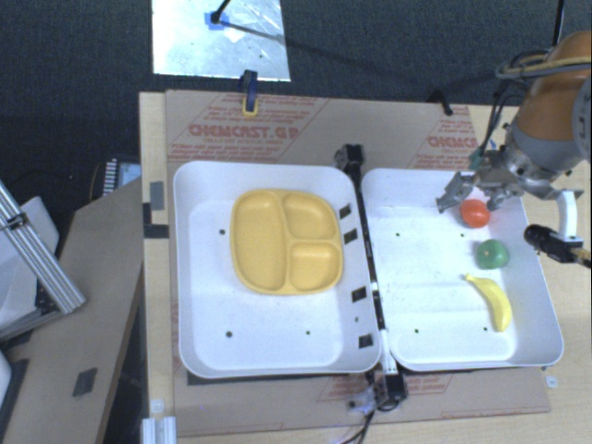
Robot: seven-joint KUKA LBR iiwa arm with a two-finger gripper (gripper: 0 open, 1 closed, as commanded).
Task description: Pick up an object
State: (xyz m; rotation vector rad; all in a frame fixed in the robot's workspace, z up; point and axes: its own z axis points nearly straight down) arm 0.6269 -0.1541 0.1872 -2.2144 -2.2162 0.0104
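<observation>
Orange-red ball (474,214) is seen in the far right part of the right bin (435,340), directly under the gripper (473,195). The gripper's two fingers are spread, one reaching down to the ball's left and the other to its right, so the ball is framed between them from above; whether either finger touches it cannot be told, and it appears to rest on the bin floor. The gripper is carried by the grey arm (555,109), whose orange band is visible above the wrist at the upper right.

Just nearer the camera than the ball, a green ball (492,253) is found on the same bin floor, apart from the orange-red one. Nearer still, a yellow banana (493,302) is laid at a slant, its tip pointing toward the bin's left.

The left bin (213,340) is set beside the right one, the two rims meeting along a dark clipped seam. A yellow divided plate (285,241) with three compartments is placed in the middle of the left bin. Both bins are borne on a sheet of brown cardboard (277,128) printed with red lettering.
</observation>
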